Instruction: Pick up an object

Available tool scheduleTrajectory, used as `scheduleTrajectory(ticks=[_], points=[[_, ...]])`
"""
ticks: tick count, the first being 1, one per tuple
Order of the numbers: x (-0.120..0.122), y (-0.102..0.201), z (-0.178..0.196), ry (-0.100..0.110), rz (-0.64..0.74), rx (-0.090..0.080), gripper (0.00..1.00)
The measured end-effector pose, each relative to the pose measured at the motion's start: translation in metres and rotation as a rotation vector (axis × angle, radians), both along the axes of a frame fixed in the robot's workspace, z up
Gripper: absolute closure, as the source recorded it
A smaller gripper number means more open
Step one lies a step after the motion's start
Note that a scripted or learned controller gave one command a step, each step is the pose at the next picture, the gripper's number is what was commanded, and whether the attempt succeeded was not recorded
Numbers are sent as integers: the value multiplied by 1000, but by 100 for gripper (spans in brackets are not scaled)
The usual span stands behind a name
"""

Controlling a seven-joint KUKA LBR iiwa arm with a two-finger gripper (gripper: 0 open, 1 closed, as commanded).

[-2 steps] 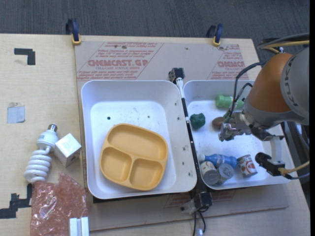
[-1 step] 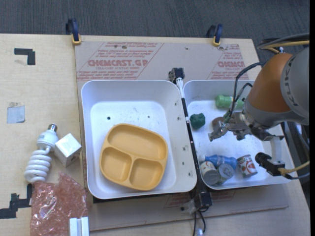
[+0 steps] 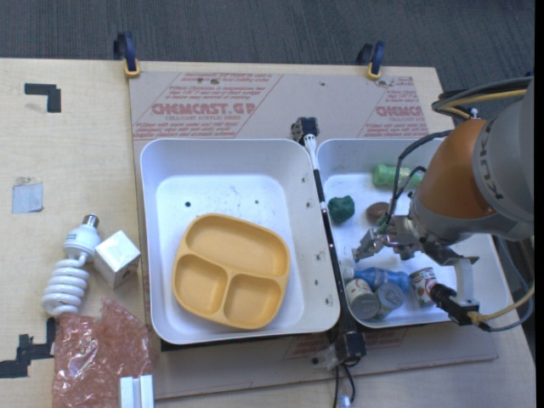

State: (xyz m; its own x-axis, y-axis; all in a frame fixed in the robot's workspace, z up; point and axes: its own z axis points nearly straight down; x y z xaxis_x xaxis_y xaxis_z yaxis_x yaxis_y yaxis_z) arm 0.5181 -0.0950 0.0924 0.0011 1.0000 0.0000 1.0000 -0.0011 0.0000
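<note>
The right white bin holds several small things. A light green piece lies at the back and a dark green lump sits near the left wall. A brown disc lies beside the lump. At the front lie a blue crumpled item, two small grey cans and a red-labelled can. My gripper hangs low in this bin, just above the blue item and below the brown disc. The grey and orange arm covers the bin's right half.
The left bin holds a yellow divided plate. Outside, on the bench's left, lie a spiral light bulb, a white cube and a pink plastic bag. A black divider clip sits between the bins.
</note>
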Motion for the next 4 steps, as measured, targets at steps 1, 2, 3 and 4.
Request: scheduleTrajectory(ticks=[1,2,3,4], points=[[1,-1,10,-2,-1,-1,100],[1,-1,10,-2,-1,-1,0],[2,-1,20,-4,-1,-2,100],[2,-1,20,-4,-1,-2,0]])
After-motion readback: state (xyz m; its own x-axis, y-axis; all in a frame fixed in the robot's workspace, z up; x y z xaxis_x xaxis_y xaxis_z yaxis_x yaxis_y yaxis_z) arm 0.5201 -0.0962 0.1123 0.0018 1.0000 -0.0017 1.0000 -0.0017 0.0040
